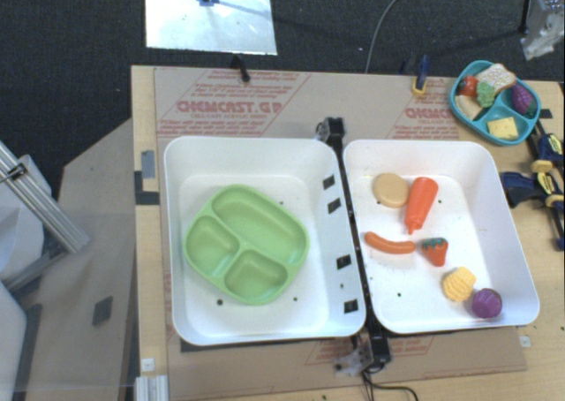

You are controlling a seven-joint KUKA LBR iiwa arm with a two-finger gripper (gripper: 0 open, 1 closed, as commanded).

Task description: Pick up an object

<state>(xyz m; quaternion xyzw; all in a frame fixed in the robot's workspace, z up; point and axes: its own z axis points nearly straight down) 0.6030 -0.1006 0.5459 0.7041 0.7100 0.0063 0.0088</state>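
The table (265, 94) carries two shallow white bins side by side. Nearest the camera, in the right bin (521, 253), a purple toy (485, 303) lies at the near right corner, just beside a yellow toy (458, 283). Farther in, a small orange-and-green piece (433, 250) sits beside an orange sausage (389, 244), whose long axis runs roughly left to right. Beyond these, an orange carrot (420, 203) lies with its long axis running near to far, touching or just beside a tan round disc (389, 189).

The left bin (177, 214) holds a green divided plate (246, 244). At the far right of the table, a blue tray (494, 101) holds further toys.

Gripper state: cannot be determined. Since the arm reaches in from the right, the right bin's items are judged the nearer targets. A grasp across the carrot's short axis appears most practical.
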